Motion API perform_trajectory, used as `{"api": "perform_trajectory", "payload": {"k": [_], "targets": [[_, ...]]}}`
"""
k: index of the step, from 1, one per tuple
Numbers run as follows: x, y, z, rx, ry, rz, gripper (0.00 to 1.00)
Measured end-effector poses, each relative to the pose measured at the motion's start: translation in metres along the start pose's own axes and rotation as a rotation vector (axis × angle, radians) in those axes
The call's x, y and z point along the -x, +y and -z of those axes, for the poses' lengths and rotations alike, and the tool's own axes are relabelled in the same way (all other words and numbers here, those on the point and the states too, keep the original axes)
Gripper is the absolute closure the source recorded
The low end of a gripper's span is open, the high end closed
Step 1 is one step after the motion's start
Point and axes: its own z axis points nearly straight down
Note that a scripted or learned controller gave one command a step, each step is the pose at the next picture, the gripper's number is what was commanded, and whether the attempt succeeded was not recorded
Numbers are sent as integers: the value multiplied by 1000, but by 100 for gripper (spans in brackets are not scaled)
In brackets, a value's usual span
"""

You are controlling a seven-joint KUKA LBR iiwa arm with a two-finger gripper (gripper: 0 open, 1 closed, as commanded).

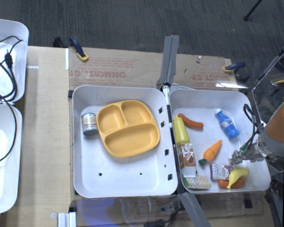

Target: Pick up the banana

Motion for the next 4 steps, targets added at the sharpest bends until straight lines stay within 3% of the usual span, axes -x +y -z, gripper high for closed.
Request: {"api": "perform_trajectory", "payload": {"k": [1,2,3,4], "targets": [[0,0,0,0,0,0,0],[10,2,-7,4,8,28,0],[3,0,-4,2,-1,284,0],[3,0,-4,2,-1,283,0]]}}
